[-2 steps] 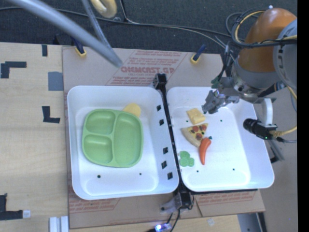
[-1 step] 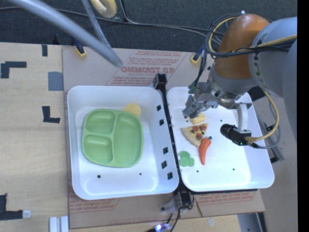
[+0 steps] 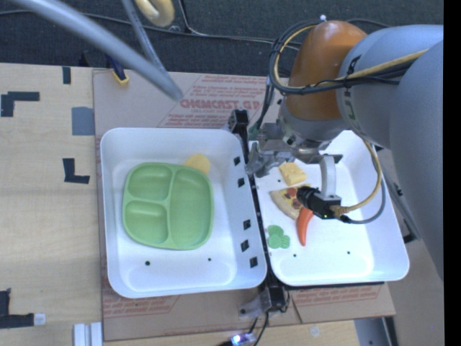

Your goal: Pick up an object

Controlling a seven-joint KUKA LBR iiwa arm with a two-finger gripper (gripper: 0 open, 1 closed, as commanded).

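Note:
The right bin (image 3: 360,262) holds a few small toy foods in its left half. There is a pale yellow wedge (image 3: 292,173), a pizza-like slice (image 3: 287,202), an orange-red chili shape (image 3: 303,227) and a small green piece (image 3: 277,238). My gripper (image 3: 268,158) hangs low at the bin's left wall, just left of the yellow wedge and above the slice. The wrist's orange band sits right above it and hides much of the gripper. I see nothing held in it.
The left bin (image 3: 173,276) carries a green divided plate (image 3: 168,205) with a yellow object (image 3: 197,164) at its far edge. A black fitting with a yellow cable (image 3: 320,200) hangs from the wrist over the slice. The grey arm covers the right bin's far right corner.

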